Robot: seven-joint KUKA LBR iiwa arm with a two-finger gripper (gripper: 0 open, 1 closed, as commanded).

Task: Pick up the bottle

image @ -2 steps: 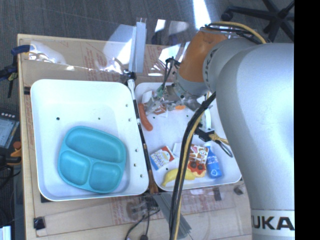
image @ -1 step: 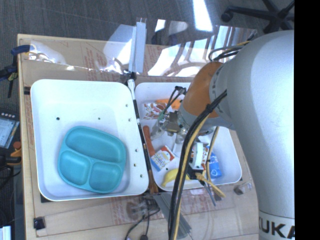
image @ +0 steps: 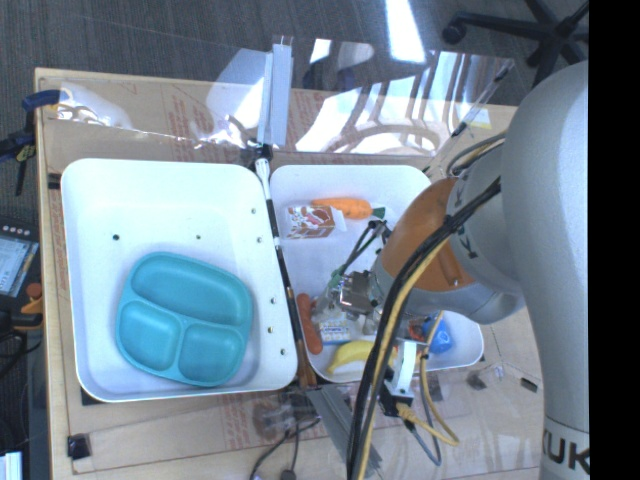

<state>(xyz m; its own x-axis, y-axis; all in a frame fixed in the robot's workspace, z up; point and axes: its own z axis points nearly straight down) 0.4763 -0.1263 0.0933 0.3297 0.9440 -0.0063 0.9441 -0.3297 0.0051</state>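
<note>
Your gripper (image: 345, 293) is down inside the right bin (image: 400, 180), low among the clutter near that bin's near end; I cannot tell from this angle how it is set, since the wrist and the cables hide it. I cannot pick out the bottle with any certainty (the blue-and-white thing (image: 440, 338) just to the gripper's right, half behind the cables, might be it, but too little shows). Beyond the gripper, toward the far wall, lie a small carton (image: 308, 221) and a carrot (image: 342, 208), touching each other. Just below the gripper sits a banana (image: 350, 356). Well to the gripper's left, in the left bin (image: 90, 188), rests a teal divided plate (image: 185, 318).
</note>
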